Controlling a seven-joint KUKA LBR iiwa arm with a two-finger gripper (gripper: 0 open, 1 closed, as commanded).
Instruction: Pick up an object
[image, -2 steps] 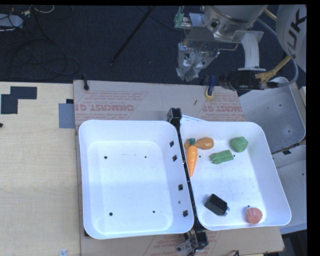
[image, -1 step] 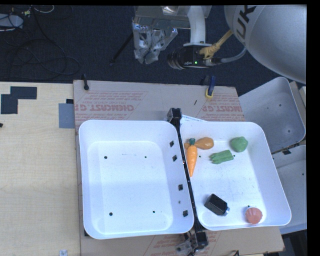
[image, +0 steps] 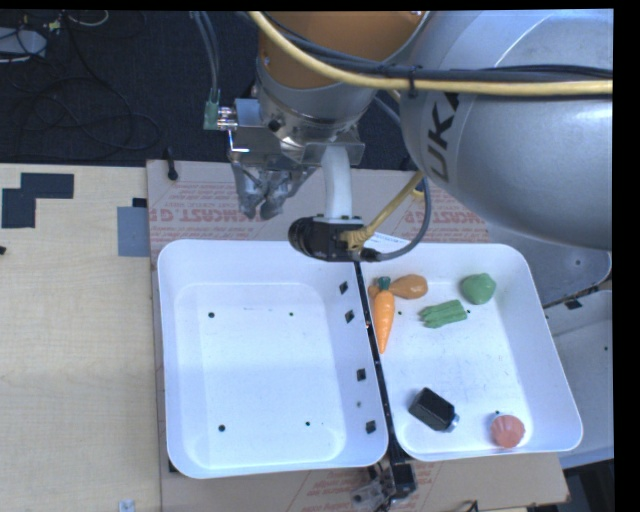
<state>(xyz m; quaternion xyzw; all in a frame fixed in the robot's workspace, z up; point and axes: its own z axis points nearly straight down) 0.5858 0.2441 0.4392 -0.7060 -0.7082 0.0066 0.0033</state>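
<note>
The gripper (image: 268, 196) hangs at upper centre, above the far rim of the left bin (image: 175, 290), apparently clenched and carrying nothing, though the angle is poor. We're at the approach: the carrot (image: 383, 316) lies in the right bin (image: 545, 330) against the divider, so the arm must swing right, open and descend.

From my console, the two bins (image: 190, 300) look like smooth, slightly glossy white plastic. The arm (image: 520, 130) at upper right reads as satin grey metal. Beneath lies matt printed cardboard (image: 200, 215); the bench (image: 70, 350) shows pale wood grain.
</note>
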